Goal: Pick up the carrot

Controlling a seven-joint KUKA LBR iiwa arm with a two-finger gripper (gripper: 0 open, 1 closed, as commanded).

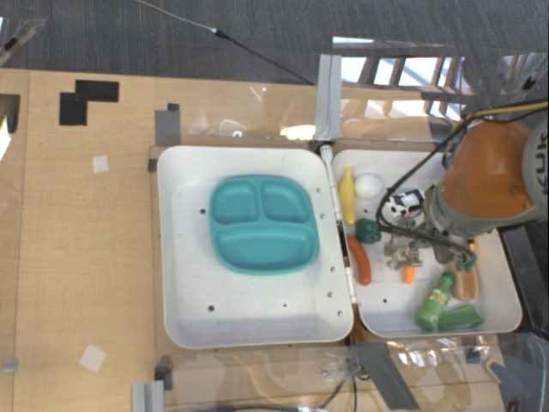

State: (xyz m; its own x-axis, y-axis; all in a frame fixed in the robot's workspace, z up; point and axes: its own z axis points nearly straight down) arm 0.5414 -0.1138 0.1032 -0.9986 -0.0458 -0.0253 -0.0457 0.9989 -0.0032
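Observation:
The carrot (409, 273) shows as a small orange piece in the right bin (502, 316), poking out just below my gripper (404, 254). The gripper hangs low over the bin's middle, right on top of the carrot, under the arm's orange band (485, 174). The metal parts of the gripper hide most of the carrot, so I cannot tell whether it is held.
Near the right bin's left wall lie a red-orange long piece (361, 262), a dark green lump (368, 229), a yellow item (346, 194) and a white ball (368, 184). A green bottle (435, 299), a green piece (463, 317) and a brown piece (465, 282) sit front right. The left bin (184, 316) holds a teal divided plate (262, 247).

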